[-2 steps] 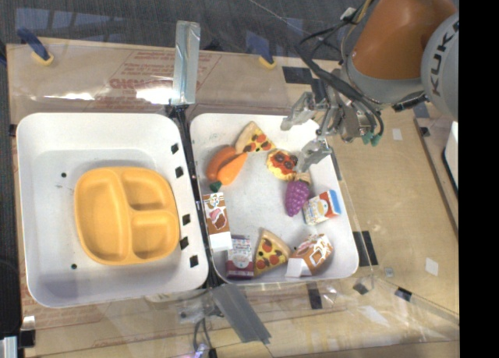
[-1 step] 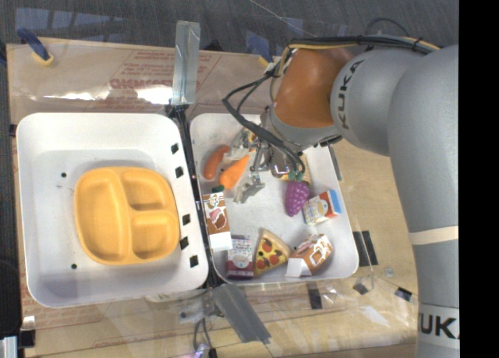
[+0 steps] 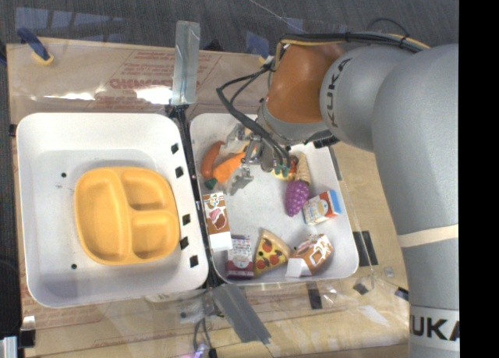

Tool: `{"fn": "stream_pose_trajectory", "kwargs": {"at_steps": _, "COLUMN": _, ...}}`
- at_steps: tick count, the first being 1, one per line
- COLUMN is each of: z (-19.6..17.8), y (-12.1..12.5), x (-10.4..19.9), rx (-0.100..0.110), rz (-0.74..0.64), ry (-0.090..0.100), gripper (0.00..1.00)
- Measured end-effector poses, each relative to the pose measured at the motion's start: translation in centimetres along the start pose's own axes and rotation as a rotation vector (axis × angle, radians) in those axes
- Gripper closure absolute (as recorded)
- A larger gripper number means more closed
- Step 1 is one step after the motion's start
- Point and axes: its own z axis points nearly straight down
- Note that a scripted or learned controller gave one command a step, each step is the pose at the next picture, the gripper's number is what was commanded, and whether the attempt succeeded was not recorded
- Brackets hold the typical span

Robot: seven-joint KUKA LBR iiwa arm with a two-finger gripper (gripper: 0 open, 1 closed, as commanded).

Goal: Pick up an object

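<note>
Right of centre, over the right bin [image 3: 343,259], the pincer [image 3: 248,163] hangs beside the carrot [image 3: 226,168]; whether its tips are apart or together cannot be told. A clean pick likely needs the tips centred across the carrot, clear of the grapes [image 3: 296,196] and bin wall.

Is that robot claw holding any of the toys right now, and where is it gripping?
Cannot be told: the gripper sits low over the orange carrot in the right bin, but no toy shows between its fingers.

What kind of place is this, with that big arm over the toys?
Probably a robotics lab test bench: a KUKA arm over two taped-down white bins, toy food like a pizza slice, and grey carpet.
</note>
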Motion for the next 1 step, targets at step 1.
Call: {"fn": "stream_pose_trajectory", "kwargs": {"at_steps": 1, "z": 0.03, "y": 0.91, "x": -0.40, "rx": 0.004, "rz": 0.141, "ry": 0.012, "gripper": 0.00}}
